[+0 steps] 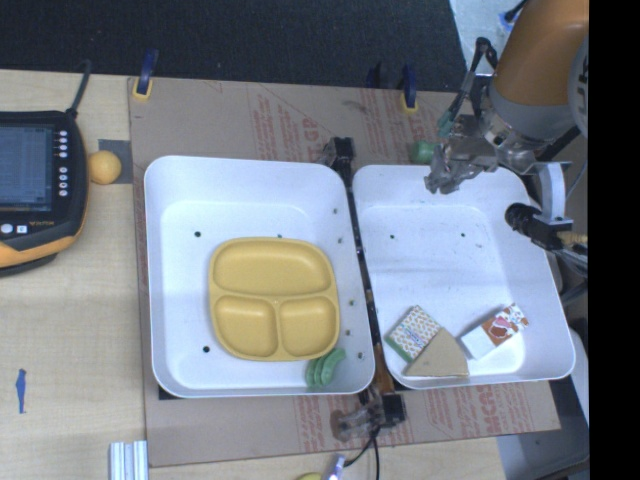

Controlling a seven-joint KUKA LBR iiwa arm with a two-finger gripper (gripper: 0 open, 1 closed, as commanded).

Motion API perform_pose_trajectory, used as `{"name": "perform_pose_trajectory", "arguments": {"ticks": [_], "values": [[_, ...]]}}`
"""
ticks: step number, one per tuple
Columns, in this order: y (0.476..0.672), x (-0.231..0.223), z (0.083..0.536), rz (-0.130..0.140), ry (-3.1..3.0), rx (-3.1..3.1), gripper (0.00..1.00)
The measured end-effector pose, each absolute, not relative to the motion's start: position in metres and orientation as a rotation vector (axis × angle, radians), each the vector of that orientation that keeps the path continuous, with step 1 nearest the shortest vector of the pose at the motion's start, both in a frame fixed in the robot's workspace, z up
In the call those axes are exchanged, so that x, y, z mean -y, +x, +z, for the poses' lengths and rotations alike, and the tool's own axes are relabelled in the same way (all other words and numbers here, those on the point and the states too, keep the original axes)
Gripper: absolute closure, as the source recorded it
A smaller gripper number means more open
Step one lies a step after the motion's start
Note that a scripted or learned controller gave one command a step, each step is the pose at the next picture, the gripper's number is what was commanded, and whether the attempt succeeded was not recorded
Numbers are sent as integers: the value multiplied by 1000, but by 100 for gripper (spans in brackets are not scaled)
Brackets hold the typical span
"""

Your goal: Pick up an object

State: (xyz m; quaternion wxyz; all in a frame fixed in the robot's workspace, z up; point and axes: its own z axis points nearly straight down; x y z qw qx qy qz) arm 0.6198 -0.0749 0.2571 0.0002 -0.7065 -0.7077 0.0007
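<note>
Hovering over the far edge of the right white bin (pixel 560 298), the gripper (pixel 445 180) sits well apart from the patterned green-and-white packet (pixel 412 331), tan cardboard wedge (pixel 440 356) and red-and-white carton (pixel 497 330), all crowded against the near wall. That wall could block a grasp; mid-bin offers room. Whether the fingers are apart or together cannot be told.

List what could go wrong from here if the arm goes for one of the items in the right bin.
1. The tan wedge, patterned packet and small box sit bunched together; the wedge touches both, so a grasp may nudge neighbours or catch two.
2. They lie close to the right bin front wall, leaving little room for the hand.
3. The hand hovers at the far rim, well away from them; a blind descent likely closes on nothing.
</note>
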Motion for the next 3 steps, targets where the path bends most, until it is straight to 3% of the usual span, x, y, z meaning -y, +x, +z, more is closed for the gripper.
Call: {"name": "perform_pose_trajectory", "arguments": {"ticks": [1,2,3], "values": [[641,39,191,7,-2214,2225,100],[630,99,272,2,-2220,2224,100],[636,33,190,8,-2211,2225,100]]}}
